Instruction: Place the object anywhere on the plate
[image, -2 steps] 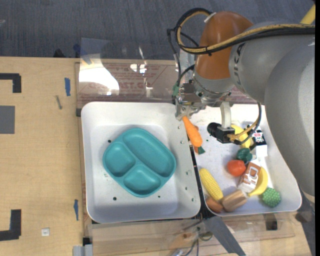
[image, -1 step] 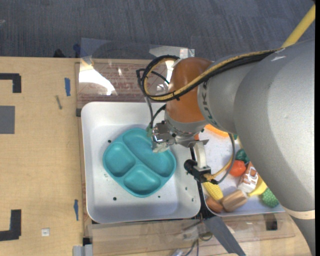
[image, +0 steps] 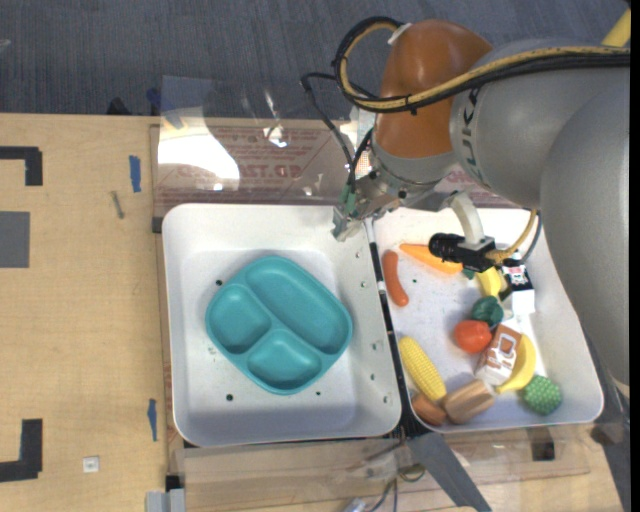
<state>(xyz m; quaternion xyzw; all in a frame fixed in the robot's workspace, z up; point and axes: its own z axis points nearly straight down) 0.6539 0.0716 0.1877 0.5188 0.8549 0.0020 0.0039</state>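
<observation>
the gripper (image: 347, 215) is in the upper middle of the frame, at the top end of the wall between the two bins, and i see nothing held in it. it is small and dark against the bin edge, so i cannot tell if it is wide or narrow.

the plate (image: 279, 322) is teal, with three compartments, and lies in the left bin (image: 190, 300), a little left of the frame's centre. nothing lies on it.

the task does not say which object (so i judge by nearness). the toy food is in the right bin (image: 575, 340). closest to the gripper is the red chili (image: 396, 279), lying almost straight up and down in the frame, just beside the dividing wall. to its right is a carrot (image: 432, 258), and lower down a corn cob (image: 423, 367).

the chili looks like light, hard plastic with a smooth skin, so it may slip or roll. i would take it across its narrow width, at the middle of its length. the wall beside it leaves little room on that side.
</observation>
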